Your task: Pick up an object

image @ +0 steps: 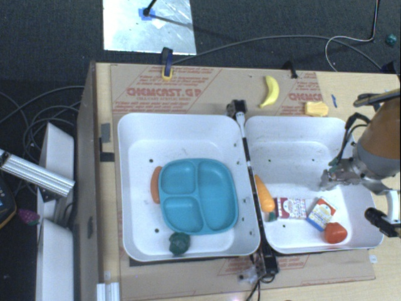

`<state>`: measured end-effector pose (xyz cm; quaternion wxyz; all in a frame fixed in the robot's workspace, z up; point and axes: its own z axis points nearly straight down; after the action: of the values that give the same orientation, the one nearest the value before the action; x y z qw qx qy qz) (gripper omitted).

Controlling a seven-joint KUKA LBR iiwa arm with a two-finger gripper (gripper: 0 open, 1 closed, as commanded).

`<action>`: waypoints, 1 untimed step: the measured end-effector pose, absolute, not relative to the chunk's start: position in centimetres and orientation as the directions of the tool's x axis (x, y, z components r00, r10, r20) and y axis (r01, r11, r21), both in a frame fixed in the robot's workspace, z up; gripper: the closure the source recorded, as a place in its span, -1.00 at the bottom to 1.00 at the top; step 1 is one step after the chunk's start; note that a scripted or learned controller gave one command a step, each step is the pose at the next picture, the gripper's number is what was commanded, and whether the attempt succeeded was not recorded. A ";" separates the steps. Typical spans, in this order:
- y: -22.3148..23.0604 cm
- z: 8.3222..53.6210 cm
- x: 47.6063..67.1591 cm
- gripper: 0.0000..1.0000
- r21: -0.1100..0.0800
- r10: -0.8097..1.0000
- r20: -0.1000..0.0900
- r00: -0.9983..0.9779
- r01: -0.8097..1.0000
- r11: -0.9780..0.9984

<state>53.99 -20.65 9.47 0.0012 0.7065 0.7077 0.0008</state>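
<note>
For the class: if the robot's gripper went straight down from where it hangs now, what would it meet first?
Probably the bare white floor of the right bin. The gripper hangs just above the small carton, though depth is unclear.

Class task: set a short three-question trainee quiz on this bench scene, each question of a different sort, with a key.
1. True or false: the blue divided plate lies in the left bin.
2. Which lies outside both bins, on the cardboard? A) banana B) carrot C) red tomato
3. Fill in: the gripper hangs over the ____ bin.

Key: 1 true; 2 A; 3 right.
</note>
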 end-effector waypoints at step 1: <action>-20.7 10.5 54.1 1.00 0.005 1.000 -0.001 -0.002 1.000 0.002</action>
<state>54.08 -20.66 10.52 0.0022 0.7064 0.7078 0.0015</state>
